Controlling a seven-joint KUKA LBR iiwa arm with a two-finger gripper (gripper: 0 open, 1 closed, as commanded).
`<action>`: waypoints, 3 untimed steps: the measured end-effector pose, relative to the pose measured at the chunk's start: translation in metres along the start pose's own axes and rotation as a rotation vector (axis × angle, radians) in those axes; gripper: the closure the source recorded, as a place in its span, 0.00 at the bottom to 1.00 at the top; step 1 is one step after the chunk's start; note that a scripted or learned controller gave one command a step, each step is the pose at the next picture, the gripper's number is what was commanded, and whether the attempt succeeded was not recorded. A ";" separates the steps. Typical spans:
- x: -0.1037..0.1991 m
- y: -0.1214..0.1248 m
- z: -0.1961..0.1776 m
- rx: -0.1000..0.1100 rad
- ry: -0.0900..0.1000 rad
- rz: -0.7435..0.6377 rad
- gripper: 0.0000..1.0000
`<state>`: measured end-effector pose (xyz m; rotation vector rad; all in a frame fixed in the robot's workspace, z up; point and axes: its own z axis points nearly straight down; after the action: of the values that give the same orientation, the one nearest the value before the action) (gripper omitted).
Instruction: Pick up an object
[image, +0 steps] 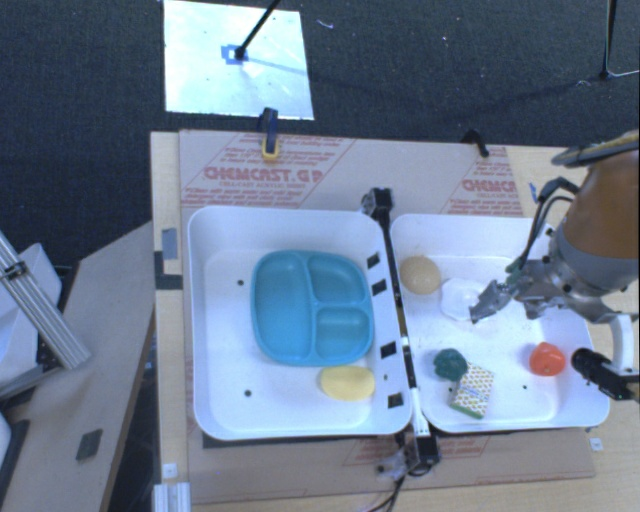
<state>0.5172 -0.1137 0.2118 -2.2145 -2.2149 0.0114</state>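
The right bin (500, 232) holds several objects. A tan round object (420, 274) lies at its left side, with a pale translucent object (457, 298) just to its right. Near the front lie a dark teal lump (450, 363), a patterned block (472, 390) and an orange-red object (546, 358). My gripper (500, 302) hangs over the middle of the right bin, just right of the translucent object and above the orange-red one. I see nothing held in it.
The left bin (215, 300) holds a blue divided plate (310, 306) and a yellow object (347, 382) at its front. A black divider (392, 300) runs between the bins. The grey arm (600, 230) enters from the right.
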 end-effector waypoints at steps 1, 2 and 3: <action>0.000 0.003 -0.006 -0.013 -0.002 -0.003 0.00; -0.003 -0.006 0.048 -0.008 -0.001 0.000 0.00; -0.003 -0.009 0.091 -0.009 0.000 -0.001 0.00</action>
<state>0.5069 -0.1170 0.1212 -2.2186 -2.2202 0.0019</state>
